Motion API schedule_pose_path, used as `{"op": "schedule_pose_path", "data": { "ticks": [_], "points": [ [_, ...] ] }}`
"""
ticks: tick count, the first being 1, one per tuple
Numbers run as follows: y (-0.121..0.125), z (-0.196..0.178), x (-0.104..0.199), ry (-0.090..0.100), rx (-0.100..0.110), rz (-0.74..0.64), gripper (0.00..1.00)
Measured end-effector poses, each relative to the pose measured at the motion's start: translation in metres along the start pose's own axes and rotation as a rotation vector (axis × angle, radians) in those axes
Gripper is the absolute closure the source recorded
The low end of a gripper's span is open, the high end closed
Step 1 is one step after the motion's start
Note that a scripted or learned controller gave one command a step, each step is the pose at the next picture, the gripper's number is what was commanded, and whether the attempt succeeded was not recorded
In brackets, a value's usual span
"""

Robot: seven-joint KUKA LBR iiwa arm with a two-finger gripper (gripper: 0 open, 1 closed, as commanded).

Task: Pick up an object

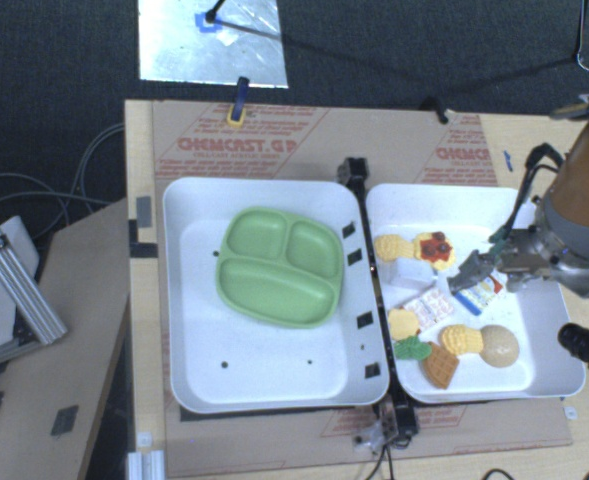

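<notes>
Cardboard-topped counter (304, 143) on dark carpet; two glossy white bins. Left bin (189, 268): green compartment plate (279, 266). Right bin (544, 338): plastic toy food (452, 340), tool (471, 273) low over it, jaw state unclear.

Toys (444, 343) crowd the right bin (544, 373) (left half mostly).

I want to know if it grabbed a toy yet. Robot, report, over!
Gripper low in right bin, over blue-and-white packet. Grasp unconfirmed. Toy foods crowd close. Green tray in left bin.
</notes>
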State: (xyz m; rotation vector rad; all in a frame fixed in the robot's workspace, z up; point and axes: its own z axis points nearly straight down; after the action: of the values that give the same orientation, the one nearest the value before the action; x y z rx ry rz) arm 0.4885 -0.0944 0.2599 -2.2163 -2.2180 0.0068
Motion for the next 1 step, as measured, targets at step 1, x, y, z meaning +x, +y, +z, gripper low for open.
{"op": "schedule_pose_path", "data": {
  "ticks": [1],
  "points": [
    [0.0007, -0.0036, 0.0003, -0.001, -0.007, -0.002, 0.0]
  ]
}}
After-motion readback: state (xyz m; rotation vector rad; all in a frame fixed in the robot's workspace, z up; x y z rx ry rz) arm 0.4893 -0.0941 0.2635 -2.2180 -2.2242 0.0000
